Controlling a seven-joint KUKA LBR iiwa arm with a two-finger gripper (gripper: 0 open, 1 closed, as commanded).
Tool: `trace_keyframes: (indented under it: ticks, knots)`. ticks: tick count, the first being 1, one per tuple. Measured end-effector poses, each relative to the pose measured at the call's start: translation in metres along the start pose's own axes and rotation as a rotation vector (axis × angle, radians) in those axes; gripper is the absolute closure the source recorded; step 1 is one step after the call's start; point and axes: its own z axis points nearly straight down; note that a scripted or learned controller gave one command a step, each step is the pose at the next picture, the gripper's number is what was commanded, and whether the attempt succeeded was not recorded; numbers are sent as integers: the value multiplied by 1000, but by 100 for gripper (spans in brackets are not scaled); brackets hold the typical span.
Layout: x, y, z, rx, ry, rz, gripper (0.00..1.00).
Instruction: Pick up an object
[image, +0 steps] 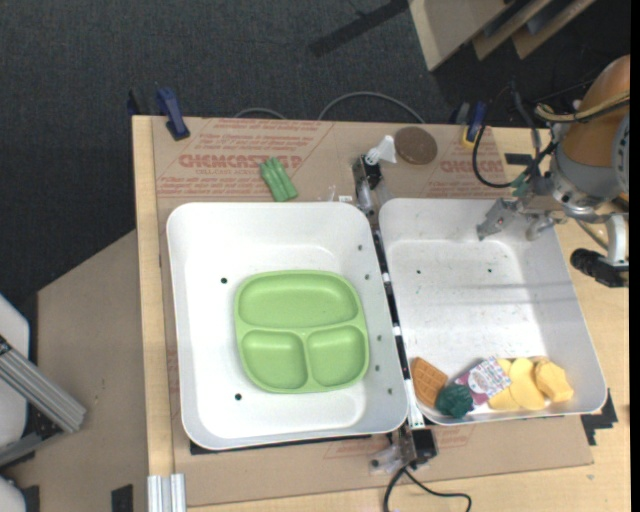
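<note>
The gripper (517, 217) hangs over the far edge of the right bin (480, 290), jaws spread apart with nothing between them. The objects lie well apart from it in the near corner: a cracker (429, 378), a dark green piece (455, 401), yellow pieces (532, 385). The left bin (200, 300) holds a green divided plate (300, 331).

Single fixed camera above the bench (150, 300), looking down at a slant, taking in both white bins (200, 400) and arm (600, 120) entering from right.
</note>
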Motion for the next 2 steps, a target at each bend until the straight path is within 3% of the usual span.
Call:
trace_keyframes:
  ticks: [1,2]
  knots:
    - [-2,-143,3,14,4,9,0]
    - [24,-47,27,-3,0,-4,0]
